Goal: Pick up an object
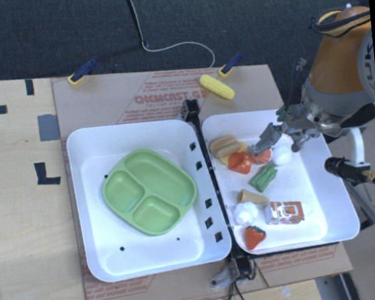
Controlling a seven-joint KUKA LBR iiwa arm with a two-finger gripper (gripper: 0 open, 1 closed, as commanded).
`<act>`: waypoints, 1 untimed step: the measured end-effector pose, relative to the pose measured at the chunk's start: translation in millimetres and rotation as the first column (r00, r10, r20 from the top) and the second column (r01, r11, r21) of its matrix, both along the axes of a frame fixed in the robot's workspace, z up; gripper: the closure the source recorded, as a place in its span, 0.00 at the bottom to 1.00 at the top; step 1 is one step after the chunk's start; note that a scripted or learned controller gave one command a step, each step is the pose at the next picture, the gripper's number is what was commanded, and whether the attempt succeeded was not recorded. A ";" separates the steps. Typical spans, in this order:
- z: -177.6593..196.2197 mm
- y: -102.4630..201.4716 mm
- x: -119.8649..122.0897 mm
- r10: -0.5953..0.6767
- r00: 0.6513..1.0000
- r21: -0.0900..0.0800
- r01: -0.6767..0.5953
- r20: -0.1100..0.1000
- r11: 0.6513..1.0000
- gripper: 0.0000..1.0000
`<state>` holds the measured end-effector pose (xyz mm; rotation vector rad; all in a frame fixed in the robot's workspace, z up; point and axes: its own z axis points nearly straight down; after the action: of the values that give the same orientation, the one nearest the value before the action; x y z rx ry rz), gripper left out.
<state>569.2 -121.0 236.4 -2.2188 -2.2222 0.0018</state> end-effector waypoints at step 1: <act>-153.1 21.2 6.7 0.003 1.000 -0.003 -0.003 0.009 1.000 0.00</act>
<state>575.9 -99.8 83.3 -2.2215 -2.2317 -0.0048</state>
